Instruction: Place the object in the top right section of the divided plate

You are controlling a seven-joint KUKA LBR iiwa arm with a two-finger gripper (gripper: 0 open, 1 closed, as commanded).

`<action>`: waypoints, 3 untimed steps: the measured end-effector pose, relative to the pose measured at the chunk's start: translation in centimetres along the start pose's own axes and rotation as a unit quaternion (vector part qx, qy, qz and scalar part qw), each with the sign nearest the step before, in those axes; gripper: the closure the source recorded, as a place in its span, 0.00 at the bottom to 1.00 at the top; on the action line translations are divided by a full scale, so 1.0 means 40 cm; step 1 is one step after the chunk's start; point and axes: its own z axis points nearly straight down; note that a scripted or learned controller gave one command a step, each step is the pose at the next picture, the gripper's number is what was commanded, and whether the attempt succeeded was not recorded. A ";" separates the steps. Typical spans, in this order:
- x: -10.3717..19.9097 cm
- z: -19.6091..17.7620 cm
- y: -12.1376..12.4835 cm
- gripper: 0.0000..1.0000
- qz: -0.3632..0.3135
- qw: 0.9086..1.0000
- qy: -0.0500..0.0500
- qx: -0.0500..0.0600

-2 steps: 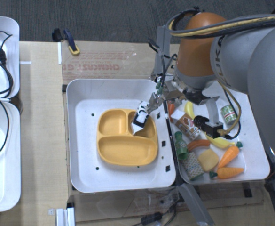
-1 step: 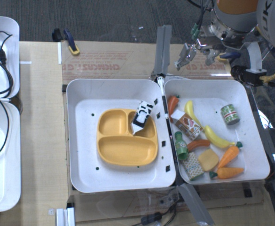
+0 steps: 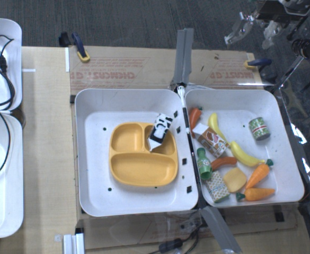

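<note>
Carton already lying in the plate's upper right section, arm well clear.

You have the black-and-white carton tipped on its side in the top right section of the yellow divided plate, its upper end leaning over the plate's right rim, so the placement looks done but not quite settled flat. The plate sits mid-floor in the left bin, with bare white floor all round it. The gripper hangs high, up and right of the plate beyond the bins' far edge, fingers spread and grasping nothing. Right of the plate, past the bins' shared wall, toy bananas and carrots crowd the right bin.
</note>
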 end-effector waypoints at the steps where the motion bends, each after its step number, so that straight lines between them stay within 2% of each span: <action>1: -0.143 -0.005 -0.004 0.00 -0.049 0.999 0.000 0.000; 2: -0.260 -0.005 -0.007 0.00 -0.094 0.996 0.000 0.000; 3: -0.233 -0.006 -0.157 0.00 -0.228 0.974 0.000 -0.001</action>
